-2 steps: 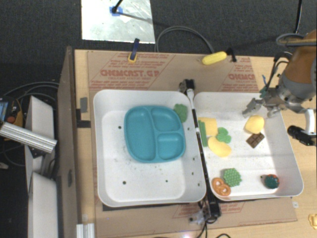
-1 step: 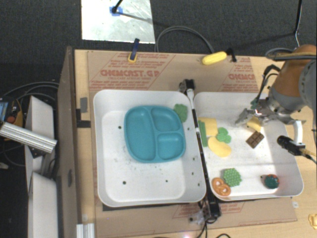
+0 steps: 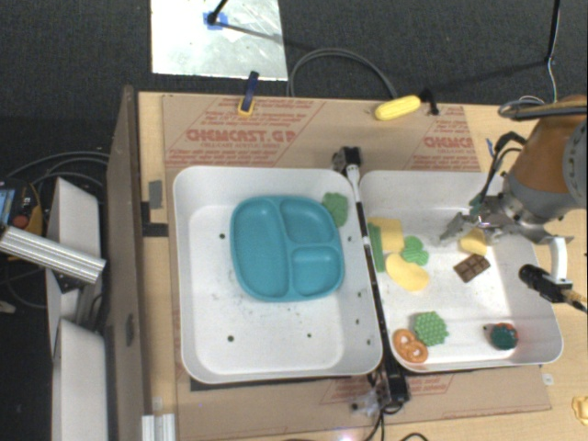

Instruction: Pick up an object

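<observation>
Spread apart, the jaws of the gripper (image 3: pixel 475 223) hang low over the right bin (image 3: pixel 432 361), near its far right corner, with one metal finger (image 3: pixel 452 228) reaching left and the others toward the bin's right wall. A small yellow piece (image 3: pixel 474 243) lies just beneath and between them, but whether they touch it cannot be told; nothing is visibly clamped.

In the left bin (image 3: pixel 207 356) a blue divided plate (image 3: pixel 286 247) sits at the middle, and a green leafy toy (image 3: pixel 336 208) rests by the plate's far right corner, close to the divider between the bins.

In the right bin, along its left wall, lie a green stick (image 3: pixel 375 247), a yellow block (image 3: pixel 389 235), a small green piece (image 3: pixel 413 251) and a yellow oval (image 3: pixel 407 272). A brown chocolate square (image 3: pixel 472 267) lies just nearer than the yellow piece. Along the near edge sit an orange pretzel (image 3: pixel 410 345), a green bumpy toy (image 3: pixel 429 327) and, toward the near right corner, a dark green ball (image 3: pixel 502 336).
</observation>
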Motion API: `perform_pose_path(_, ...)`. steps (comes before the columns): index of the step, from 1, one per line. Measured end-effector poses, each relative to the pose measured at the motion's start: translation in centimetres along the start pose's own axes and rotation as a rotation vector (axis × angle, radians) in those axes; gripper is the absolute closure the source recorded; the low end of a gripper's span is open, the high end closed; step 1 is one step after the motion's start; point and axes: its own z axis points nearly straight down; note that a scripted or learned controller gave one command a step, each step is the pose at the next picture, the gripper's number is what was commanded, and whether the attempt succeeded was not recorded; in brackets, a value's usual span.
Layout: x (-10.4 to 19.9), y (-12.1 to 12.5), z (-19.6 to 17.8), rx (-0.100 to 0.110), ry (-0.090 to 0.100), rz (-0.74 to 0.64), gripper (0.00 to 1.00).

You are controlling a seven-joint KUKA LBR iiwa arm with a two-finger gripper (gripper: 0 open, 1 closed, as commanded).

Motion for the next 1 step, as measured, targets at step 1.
perform_pose_path(1,-0.01,-2.25,-2.09,0.001,0.000,0.000,0.00)
